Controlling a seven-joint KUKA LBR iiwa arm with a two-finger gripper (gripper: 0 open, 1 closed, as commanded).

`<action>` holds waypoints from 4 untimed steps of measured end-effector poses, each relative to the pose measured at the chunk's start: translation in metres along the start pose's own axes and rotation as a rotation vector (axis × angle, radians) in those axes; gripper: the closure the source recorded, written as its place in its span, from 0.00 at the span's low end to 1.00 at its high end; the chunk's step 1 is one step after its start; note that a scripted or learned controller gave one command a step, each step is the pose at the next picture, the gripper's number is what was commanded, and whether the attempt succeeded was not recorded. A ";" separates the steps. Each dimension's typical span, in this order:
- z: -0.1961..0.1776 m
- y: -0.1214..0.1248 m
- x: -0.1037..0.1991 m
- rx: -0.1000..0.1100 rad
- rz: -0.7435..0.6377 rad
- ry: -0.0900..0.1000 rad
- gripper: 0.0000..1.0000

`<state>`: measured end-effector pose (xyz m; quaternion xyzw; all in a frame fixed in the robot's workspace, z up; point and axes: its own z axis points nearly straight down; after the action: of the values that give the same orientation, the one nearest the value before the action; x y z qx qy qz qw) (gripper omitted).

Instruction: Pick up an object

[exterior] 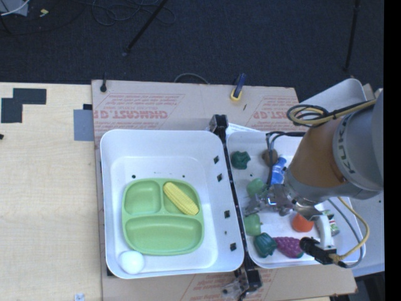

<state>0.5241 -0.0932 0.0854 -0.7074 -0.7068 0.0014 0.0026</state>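
My gripper hangs low in the right bin, near its left wall, with the grey and orange arm reaching in from the right. A light green piece lies just above the gripper and another light green piece just below it. It is unclear whether either one touches the gripper. A dark green toy sits farther back. A teal toy, purple grapes and an orange piece lie at the bin's front.
The left bin holds a green divided plate with a yellow corn cob on it and a white ball at its front corner. A blue item sits beside the arm. Cables trail at the right.
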 end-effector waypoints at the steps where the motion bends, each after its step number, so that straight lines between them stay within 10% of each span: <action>1: -0.012 0.000 -0.002 0.000 0.007 0.000 1.00; 4: -0.144 -0.008 0.001 -0.007 -0.002 -0.002 1.00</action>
<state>0.5171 -0.0923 0.2299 -0.7068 -0.7074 -0.0006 -0.0006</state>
